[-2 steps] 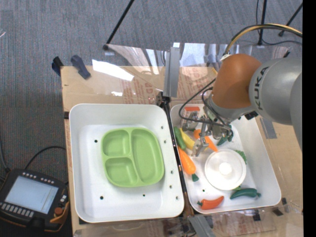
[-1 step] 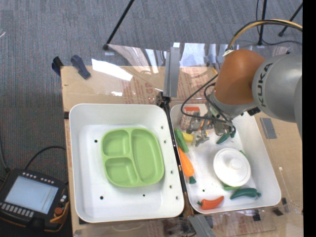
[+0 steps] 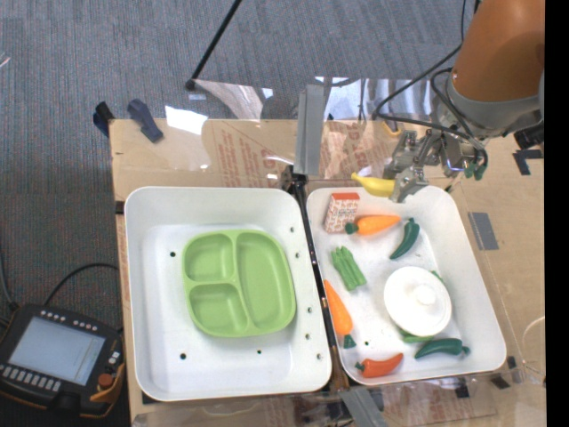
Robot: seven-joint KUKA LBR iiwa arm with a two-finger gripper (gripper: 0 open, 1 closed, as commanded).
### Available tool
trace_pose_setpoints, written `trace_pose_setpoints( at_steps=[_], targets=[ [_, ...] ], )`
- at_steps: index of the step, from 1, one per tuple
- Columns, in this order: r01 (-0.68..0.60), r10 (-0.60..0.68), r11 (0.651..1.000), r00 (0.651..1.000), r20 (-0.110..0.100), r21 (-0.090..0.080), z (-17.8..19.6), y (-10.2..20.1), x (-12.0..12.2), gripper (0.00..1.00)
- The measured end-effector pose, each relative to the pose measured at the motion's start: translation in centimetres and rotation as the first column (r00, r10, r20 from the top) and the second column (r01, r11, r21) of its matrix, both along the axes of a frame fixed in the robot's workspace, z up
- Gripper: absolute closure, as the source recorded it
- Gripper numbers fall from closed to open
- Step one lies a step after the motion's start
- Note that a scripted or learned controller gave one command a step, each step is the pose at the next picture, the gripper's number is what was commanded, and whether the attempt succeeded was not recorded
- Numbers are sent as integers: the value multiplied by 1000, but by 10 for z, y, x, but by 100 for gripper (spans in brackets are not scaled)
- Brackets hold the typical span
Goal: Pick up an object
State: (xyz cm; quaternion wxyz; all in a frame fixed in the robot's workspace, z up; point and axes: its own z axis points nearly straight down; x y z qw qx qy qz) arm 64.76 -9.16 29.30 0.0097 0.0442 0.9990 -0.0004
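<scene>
On the floor at the far left sits a pendant (image 3: 55, 356) with a grey screen, its cable looping up beside the bench. Next comes the left bin (image 3: 142, 238), and in its middle lies a green tray (image 3: 238, 283) with three compartments, turned a little askew.

Across the divider is the right bin (image 3: 471, 274), which is crowded. At its near left edge a carrot (image 3: 338, 310) lies lengthwise along the wall, with a bundle of green beans (image 3: 348, 268) just above it. Toward the back stands a small carton (image 3: 340, 212), orange and white, and a second carrot (image 3: 375, 225) lies touching or nearly touching its right side, pointing right. A dark green pepper (image 3: 405, 238) lies just beside that carrot's tip. Behind the carton, at the bin's back rim, rests a banana (image 3: 373, 184). Nearer the front sits a white lidded bowl (image 3: 417, 301), with another green pepper (image 3: 442, 349) below it and a red pepper (image 3: 380, 366) at the front wall.

Over the back right corner hangs the gripper (image 3: 407, 188), reaching down from the arm with its orange band. Its tip sits just at the banana's right end, close enough to seem in contact, but from here I cannot tell whether the pincer is released or clenched, nor whether the banana is in it. The banana looks to be resting on the rim.
</scene>
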Motion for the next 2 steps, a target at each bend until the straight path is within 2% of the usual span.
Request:
trace_pose_setpoints(
  at_steps=[1,2],
  targets=[
    [-54,55,999,998,-23,4,-64,38,-17,100],
    [-113,113,994,993,-11,2,-13,45,-11,100]
  ],
)
